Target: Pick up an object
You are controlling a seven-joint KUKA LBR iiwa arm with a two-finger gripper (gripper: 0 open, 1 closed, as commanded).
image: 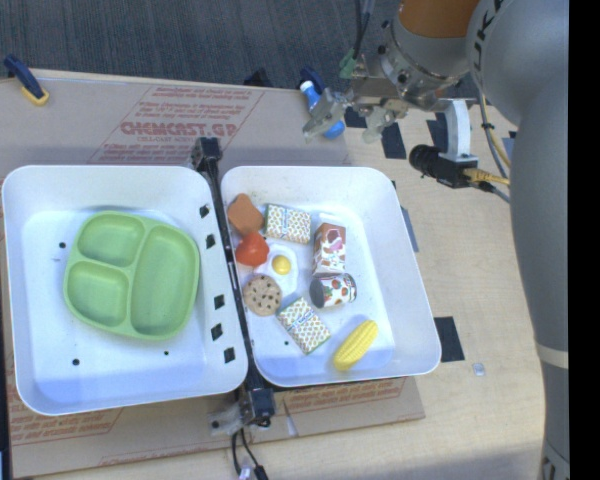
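Gripper (352,116) up behind right bin (408,268), well apart from toys, fingers parted, holding nothing. Corn (355,344) near front right of that bin, clear of wrapped block (304,325). Likely light, hard, smooth plastic, bit slippery; best pinched across middle.

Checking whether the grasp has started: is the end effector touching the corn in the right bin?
Apart. The camera view shows the end effector above the bench beyond the bin's far rim, while the corn lies near its front edge.
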